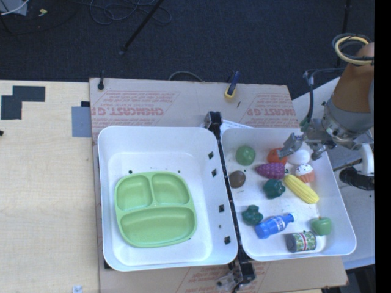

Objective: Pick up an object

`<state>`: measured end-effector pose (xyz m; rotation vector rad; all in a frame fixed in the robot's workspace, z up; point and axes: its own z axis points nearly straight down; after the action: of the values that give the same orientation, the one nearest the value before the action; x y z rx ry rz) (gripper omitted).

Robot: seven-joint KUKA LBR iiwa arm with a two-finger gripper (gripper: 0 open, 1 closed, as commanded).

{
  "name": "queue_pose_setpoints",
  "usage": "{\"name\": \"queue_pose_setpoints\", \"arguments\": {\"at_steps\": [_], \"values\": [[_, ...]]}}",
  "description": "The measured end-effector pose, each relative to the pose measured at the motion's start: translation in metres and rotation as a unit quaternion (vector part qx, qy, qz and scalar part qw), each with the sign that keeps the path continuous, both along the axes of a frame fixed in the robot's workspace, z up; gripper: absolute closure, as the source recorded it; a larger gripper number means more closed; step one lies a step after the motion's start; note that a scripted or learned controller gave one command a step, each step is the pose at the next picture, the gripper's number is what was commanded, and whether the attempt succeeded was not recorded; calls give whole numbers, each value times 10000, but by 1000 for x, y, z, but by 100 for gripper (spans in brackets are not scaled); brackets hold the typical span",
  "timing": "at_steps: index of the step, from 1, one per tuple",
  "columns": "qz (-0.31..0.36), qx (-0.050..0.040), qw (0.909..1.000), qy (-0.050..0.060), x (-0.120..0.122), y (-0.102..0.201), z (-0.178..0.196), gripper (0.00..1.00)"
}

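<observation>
White and round, a small ball-like toy (299, 157) lies near the far right corner of the right-hand shallow white bin (348, 240), just under the two-finger gripper (303, 144), whose grey fingers stand spread apart above it with nothing between them. Just beside the white toy sit an orange piece (275, 155), a purple bunch of plastic grapes (270, 170) and a yellow plastic corn cob (301, 188). Further out in the same bin are a green ball (245, 155), a brown round toy (237, 178), two dark green leafy pieces (274, 188) (251, 214), a blue plastic bottle (274, 224), a small labelled can (302, 242) on its side and a green apple-like toy (321, 226). Across the divider, the left-hand white bin (110, 157) holds a light green sectioned plate (155, 209). Both bins rest on brown cardboard (159, 105).
</observation>
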<state>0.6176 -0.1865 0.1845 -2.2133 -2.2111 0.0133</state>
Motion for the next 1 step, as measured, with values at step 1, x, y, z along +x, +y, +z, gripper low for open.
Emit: {"name": "queue_pose_setpoints", "arguments": {"at_steps": [1], "values": [[8,-16,10000,-74,3,0,9,0]]}}
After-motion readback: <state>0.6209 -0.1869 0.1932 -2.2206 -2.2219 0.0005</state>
